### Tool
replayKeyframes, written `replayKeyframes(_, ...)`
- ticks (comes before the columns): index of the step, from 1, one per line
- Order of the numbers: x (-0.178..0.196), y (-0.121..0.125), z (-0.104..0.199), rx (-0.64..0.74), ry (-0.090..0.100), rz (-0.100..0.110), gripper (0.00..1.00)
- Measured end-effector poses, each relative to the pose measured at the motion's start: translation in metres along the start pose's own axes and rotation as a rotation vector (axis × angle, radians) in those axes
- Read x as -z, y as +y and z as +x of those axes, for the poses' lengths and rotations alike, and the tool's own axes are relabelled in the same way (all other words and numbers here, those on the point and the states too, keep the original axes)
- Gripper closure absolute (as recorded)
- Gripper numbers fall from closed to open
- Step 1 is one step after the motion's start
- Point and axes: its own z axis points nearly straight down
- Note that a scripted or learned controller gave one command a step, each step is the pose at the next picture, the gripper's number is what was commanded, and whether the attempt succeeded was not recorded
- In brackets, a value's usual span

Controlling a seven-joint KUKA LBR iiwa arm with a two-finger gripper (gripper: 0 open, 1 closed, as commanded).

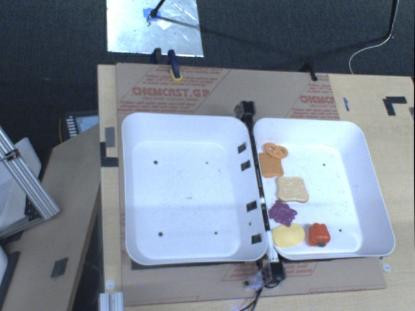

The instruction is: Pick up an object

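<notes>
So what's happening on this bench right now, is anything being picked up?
Nothing is being handled at this moment. Two white bins sit side by side. The right bin holds a cluster of small toy-like items along its left side: an orange pretzel shape, an orange slab, a tan bread-like slice, a purple piece, a yellow disc and a red-orange piece. All of them lie untouched, so the pick has not yet happened.
</notes>
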Motion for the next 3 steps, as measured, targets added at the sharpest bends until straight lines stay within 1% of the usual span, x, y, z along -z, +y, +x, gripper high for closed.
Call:
replayKeyframes(1, -0.008, 0.001, 0.090, 0.002, 0.001, 0.001, 1.00)
replayKeyframes(2, -0.028, 0.001, 0.157, 0.001, 0.002, 0.001, 1.00)
replayKeyframes(3, -0.001, 0.001, 0.240, 0.000, 0.002, -0.001, 1.00)
